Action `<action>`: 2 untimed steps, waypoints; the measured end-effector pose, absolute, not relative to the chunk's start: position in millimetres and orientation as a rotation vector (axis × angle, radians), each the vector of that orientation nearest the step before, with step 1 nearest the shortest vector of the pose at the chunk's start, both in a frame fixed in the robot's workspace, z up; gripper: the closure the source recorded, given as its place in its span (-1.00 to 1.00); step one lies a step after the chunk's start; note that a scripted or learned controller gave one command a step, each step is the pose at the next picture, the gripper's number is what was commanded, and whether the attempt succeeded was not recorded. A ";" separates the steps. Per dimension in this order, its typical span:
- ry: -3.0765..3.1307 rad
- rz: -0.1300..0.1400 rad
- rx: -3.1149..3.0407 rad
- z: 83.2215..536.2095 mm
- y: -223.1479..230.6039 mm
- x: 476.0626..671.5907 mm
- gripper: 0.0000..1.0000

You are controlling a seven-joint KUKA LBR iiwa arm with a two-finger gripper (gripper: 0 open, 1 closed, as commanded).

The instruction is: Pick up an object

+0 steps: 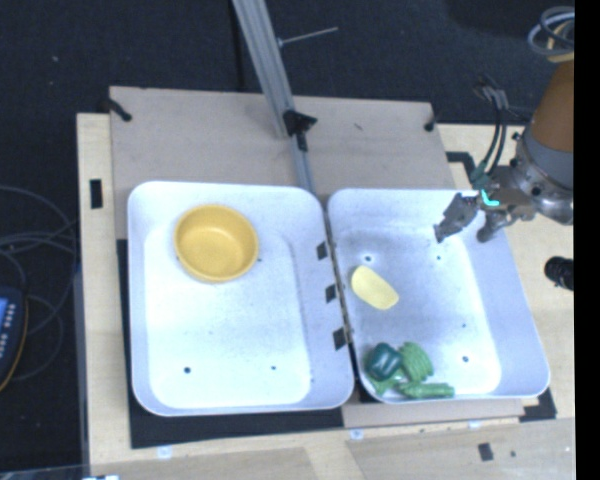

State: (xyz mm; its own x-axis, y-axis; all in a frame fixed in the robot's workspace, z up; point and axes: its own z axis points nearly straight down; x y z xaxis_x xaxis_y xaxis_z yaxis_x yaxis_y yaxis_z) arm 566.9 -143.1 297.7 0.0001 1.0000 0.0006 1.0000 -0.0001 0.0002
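Camera view — my gripper, fingers spread and holding nothing, hovers beyond the yellow piece in the right bin — poised for descent.

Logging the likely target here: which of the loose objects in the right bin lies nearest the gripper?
The pale yellow piece beside the divider. It lies closer to the gripper than the green items, which are clustered at the bin's near edge.
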 end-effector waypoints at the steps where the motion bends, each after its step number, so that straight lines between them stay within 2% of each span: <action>1: -2.222 -0.001 -2.222 297.9 -143.1 567.1 -1.00; 2: -2.219 0.005 -2.219 238.5 -136.2 568.2 -1.00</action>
